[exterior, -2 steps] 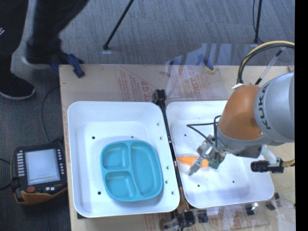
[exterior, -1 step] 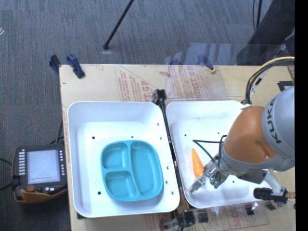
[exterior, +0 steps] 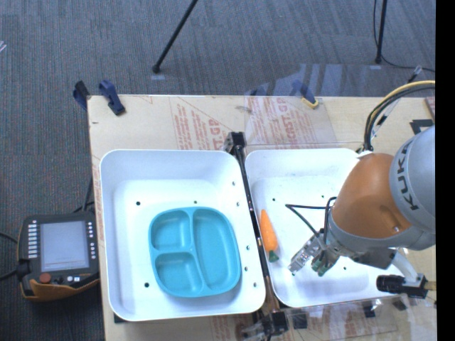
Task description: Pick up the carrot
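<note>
An orange carrot (exterior: pixel 268 232) with a small green tip lies along the left wall of the right bin (exterior: pixel 298 163), pointing toward the front. My gripper (exterior: pixel 311 261) hangs low over the right bin's floor, a short way to the right of the carrot's green end and apart from it. Nothing shows between its fingers. The arm's orange band and grey wrist rise behind it on the right.
The left bin (exterior: pixel 128 169) holds a blue divided plate (exterior: pixel 194 251). A thin black cable (exterior: pixel 306 212) crosses the right bin's floor near the gripper. A teach pendant (exterior: pixel 60 253) lies left of the bench, and clamps sit at the board's back edge.
</note>
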{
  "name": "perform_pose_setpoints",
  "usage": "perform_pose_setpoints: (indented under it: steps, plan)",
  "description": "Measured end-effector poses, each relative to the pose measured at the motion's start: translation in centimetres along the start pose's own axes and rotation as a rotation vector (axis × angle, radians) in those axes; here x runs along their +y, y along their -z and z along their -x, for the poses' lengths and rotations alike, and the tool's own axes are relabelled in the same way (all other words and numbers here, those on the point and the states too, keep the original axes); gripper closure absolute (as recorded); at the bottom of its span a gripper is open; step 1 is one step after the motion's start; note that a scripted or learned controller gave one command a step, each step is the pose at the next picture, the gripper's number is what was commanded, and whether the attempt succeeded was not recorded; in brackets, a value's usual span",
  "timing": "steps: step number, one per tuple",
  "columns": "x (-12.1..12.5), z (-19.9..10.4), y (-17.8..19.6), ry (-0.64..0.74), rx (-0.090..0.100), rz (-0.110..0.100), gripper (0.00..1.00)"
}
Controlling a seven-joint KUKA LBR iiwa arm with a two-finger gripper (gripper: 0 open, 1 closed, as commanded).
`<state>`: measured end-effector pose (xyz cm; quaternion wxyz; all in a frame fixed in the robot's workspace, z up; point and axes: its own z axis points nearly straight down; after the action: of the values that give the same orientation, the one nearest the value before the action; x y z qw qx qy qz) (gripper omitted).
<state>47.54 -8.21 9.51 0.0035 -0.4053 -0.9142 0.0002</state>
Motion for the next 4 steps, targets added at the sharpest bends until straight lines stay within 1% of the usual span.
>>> perform_pose_setpoints:
  steps: [1, 2, 3, 4]
  plan:
    - [0.0, 0.0, 0.0, 0.001, 0.001, -0.001, 0.00]
    - [11.6, 4.1, 9.8, 0.019, -0.014, 0.013, 0.00]
    - [7.8, -0.4, 9.1, -0.026, -0.003, 0.000, 0.00]
    - [5.7, -1.5, 9.1, -0.150, -0.002, 0.000, 0.00]
